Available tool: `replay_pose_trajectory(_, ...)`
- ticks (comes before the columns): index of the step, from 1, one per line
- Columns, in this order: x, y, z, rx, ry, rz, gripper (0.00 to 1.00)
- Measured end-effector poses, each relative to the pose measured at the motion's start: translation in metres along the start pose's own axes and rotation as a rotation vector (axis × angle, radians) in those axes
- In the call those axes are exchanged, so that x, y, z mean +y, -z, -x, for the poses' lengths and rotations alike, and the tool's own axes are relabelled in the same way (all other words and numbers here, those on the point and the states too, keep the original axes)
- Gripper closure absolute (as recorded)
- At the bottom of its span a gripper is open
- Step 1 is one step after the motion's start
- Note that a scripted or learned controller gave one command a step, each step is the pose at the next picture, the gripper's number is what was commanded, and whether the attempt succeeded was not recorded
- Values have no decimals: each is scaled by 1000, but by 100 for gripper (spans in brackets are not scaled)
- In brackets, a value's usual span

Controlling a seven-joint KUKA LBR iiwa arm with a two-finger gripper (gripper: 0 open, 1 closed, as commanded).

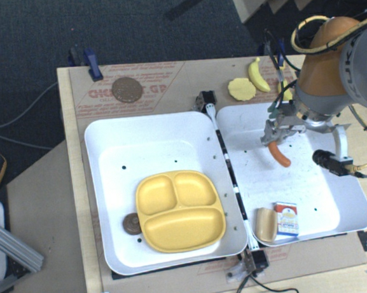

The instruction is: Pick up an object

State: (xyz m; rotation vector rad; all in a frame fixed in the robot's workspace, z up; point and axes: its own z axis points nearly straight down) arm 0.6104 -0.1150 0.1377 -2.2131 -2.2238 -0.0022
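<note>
An orange-red sausage (279, 154) lies slantwise in the upper middle of the right bin (302, 186). My gripper (277, 132) hangs right over the sausage's upper end, touching or nearly touching it. The metal wrist hides where they meet. Above the gripper rise the grey arm and its orange band (328, 53), coming in from the right. Near the same bin's front edge, a tan cup (265, 225) lies on its side beside a small white, blue and red box (287, 220).
The left bin (145, 146) holds a yellow divided plate (179, 210) and a brown disc (131, 224). Behind the bins, a banana (258, 75), a yellow slice (242, 88) and a brown round piece (127, 89) lie on the bench. A black part (330, 162) juts out right of the sausage.
</note>
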Motion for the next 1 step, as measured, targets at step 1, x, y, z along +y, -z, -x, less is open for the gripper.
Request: replay_pose_trajectory(1, -7, 50, -56, -4, 0, 6, 100)
